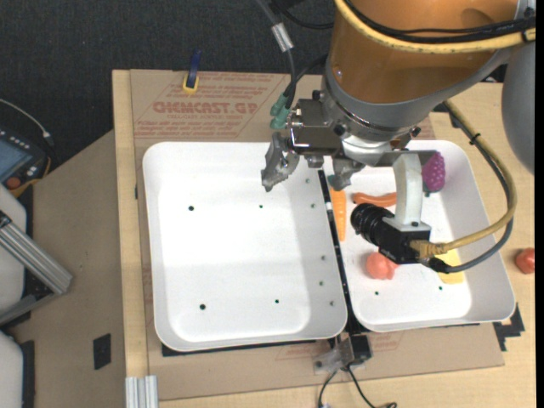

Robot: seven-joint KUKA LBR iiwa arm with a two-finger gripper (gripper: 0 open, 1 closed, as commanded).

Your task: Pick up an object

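Observation:
My gripper (308,175) hangs over the back of the divider between the two white bins, open, with nothing between its fingers. One finger (274,170) is over the left bin (221,262) and the other over the right bin (416,311). In the right bin, an orange carrot-like piece (340,213) lies along the divider just in front of the gripper. A second orange piece (376,198) lies beside it. A purple grape bunch (434,172) is at the back right, and a pink-red lump (382,267) and a yellow piece (452,272) lie further forward.
A black cylinder with a white bracket (387,235) and a yellow cable hangs from the arm over the right bin, hiding part of it. A small orange thing (526,260) lies outside the bins at the right. The bins rest on a cardboard sheet (212,100).

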